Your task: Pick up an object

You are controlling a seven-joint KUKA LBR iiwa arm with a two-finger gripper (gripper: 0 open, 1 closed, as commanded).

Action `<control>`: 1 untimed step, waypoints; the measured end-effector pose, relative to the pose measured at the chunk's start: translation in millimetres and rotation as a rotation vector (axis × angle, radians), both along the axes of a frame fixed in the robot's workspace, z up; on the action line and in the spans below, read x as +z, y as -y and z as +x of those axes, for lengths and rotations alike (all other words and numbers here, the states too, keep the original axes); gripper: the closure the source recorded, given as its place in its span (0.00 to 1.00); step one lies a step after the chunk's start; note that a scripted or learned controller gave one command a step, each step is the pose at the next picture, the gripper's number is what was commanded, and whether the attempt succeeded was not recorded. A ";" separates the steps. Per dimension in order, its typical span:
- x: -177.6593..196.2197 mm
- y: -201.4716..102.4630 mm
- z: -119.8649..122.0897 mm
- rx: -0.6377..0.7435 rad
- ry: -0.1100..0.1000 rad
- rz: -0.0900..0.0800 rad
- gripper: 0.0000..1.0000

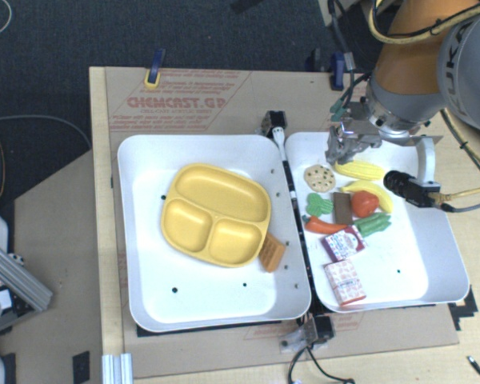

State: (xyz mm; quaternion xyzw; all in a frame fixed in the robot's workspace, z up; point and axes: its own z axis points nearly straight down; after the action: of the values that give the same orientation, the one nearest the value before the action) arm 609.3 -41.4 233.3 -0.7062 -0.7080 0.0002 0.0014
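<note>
Gripper (342, 146) low over right bin (432, 282), just beside corn (358, 170) and cookie (319, 178). Cannot tell if open or holding anything.

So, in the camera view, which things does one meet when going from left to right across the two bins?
Yellow tray → brown block → cookie → red packet → tomato.

A yellow divided plate (216, 214) sits in a white bin (136, 214); nearby are a speckled tan cookie (319, 178), red tomato (366, 203) and yellow corn (360, 170).
</note>
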 end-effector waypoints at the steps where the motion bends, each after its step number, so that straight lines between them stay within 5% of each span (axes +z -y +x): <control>1: 1.3 0.9 -2.6 -0.002 0.000 0.000 1.00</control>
State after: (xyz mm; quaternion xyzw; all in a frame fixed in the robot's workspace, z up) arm 606.7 -42.3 234.6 -0.7071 -0.7071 0.0003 0.0011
